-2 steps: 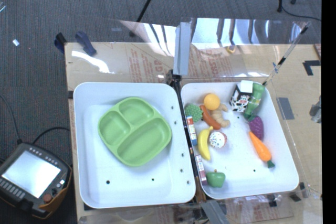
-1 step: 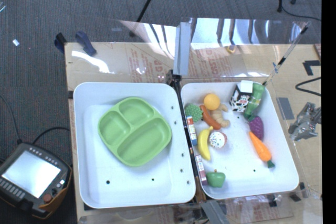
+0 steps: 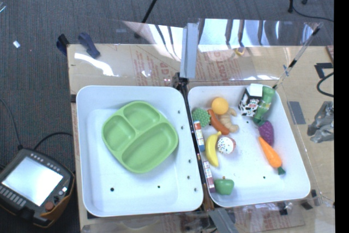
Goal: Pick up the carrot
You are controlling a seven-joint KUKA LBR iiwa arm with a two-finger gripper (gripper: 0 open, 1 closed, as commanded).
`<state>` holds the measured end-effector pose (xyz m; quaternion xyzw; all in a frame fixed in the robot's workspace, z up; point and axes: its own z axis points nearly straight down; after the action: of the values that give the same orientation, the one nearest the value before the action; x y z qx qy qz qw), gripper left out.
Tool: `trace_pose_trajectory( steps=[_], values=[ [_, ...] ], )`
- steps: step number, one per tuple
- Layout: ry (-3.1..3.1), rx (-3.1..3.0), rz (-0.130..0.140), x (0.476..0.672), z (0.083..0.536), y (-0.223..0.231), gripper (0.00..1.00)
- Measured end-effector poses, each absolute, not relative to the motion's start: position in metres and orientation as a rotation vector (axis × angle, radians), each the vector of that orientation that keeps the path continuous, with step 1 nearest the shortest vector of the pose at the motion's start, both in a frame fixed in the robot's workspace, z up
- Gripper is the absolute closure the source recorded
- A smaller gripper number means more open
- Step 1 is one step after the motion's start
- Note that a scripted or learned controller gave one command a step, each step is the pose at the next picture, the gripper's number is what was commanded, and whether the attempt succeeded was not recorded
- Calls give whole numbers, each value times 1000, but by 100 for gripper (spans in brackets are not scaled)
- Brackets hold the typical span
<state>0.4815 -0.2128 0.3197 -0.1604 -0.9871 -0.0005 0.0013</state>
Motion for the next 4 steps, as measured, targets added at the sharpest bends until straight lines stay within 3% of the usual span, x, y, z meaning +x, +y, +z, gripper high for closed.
trace_pose_trajectory(
  steps=[1, 2, 3, 4],
  values=[
    [-3142, 84, -1, 479, 352, -210, 100],
    [-3141, 141, -2, 478, 351, -211, 100],
    [-3079, 633, -2, 487, 325, -211, 100],
    [-3055, 733, -5, 498, 310, -211, 100]
  ],
)
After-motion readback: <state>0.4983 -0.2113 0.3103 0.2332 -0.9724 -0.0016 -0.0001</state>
